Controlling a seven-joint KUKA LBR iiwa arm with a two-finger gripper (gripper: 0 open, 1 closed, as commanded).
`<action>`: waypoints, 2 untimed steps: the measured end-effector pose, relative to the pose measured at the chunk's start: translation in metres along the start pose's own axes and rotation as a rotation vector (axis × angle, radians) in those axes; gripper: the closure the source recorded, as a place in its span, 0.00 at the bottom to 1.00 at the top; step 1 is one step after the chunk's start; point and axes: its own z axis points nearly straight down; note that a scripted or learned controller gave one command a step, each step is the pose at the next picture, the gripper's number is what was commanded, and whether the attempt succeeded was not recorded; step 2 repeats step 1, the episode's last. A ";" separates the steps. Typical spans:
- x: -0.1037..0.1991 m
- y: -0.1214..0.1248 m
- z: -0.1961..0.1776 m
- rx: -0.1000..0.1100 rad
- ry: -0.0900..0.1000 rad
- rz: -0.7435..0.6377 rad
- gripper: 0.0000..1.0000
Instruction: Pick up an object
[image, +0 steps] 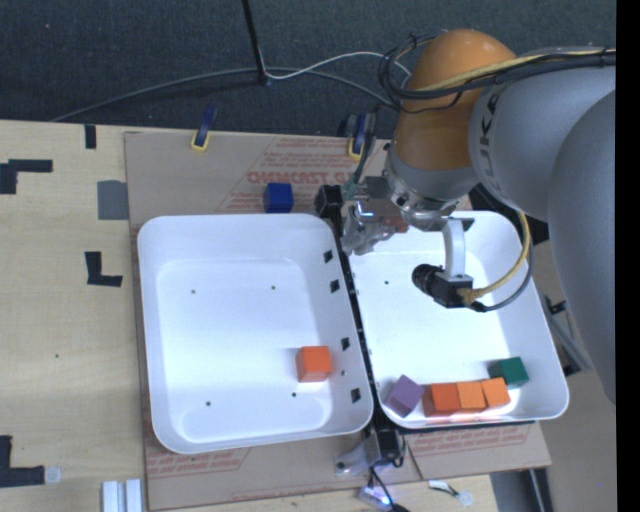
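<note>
Hovering: jaws, state unclear | blue cube outside bins | orange cube left bin

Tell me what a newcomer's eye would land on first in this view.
The big grey arm with its orange band fills the upper right, its tool hanging over the divide between the two white bins. Next comes the lone orange block in the left bin. Then the row along the right bin's near edge: a purple block, orange blocks and a green block.
</note>
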 end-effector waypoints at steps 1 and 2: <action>0.056 -0.003 -0.002 -0.001 0.000 0.001 1.00; 0.056 -0.003 -0.002 -0.001 0.000 0.001 1.00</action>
